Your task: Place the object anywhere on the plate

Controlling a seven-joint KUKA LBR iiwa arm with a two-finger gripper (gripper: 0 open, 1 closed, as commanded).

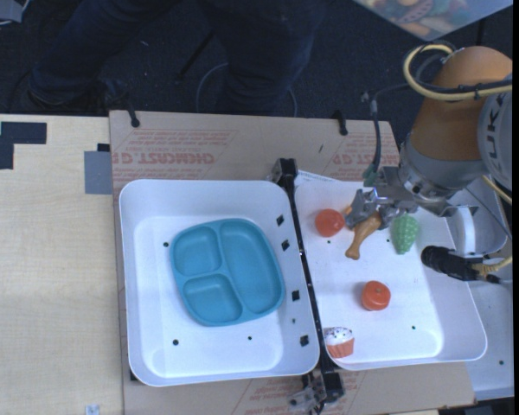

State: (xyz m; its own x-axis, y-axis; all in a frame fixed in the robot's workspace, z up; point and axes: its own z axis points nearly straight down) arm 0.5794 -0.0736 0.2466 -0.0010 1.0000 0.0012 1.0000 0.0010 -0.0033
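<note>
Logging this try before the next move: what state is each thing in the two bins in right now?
Plate: flat in left bin, nothing on it.
Drumstick: tilted, under gripper.
Tomato: loose, right bin.
Green fruit: loose.
Orange lid: loose.
Cupcake: upright, near rim.

A single fixed camera looks down from above the tabletop (43, 258) at a slant, far enough back to take in both white bins: the left bin (147, 318) and the right bin (424, 335) side by side. The arm (458, 119) enters from the frame's right, with dark floor beyond the far edge.
</note>
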